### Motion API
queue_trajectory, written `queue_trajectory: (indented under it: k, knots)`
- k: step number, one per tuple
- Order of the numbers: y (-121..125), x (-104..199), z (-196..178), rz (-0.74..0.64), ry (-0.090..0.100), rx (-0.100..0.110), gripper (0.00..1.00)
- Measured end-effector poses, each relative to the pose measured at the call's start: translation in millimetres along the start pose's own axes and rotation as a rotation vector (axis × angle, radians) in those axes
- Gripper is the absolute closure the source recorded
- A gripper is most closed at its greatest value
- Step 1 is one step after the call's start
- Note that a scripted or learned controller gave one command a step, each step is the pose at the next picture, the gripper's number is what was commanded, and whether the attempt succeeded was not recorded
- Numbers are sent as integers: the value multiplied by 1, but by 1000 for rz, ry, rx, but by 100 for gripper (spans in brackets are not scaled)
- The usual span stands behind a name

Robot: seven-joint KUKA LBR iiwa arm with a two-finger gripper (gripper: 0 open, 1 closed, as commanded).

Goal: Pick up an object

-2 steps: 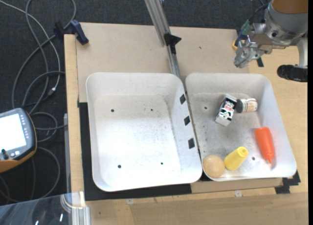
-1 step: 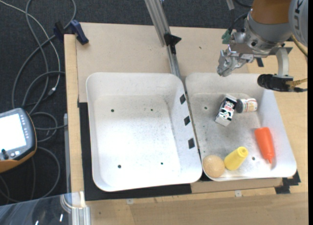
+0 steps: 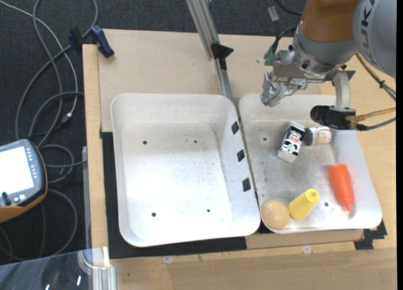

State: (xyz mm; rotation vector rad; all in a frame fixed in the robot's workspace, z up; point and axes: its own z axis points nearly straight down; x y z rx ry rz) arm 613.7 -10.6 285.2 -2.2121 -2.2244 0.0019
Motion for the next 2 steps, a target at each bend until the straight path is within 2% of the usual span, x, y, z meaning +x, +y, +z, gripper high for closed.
queue_trajectory:
  k: [1, 2]
  knots:
    - [-21, 56, 9, -1, 1, 1, 100]
    - [-43, 94, 20, 0, 0, 1, 100]
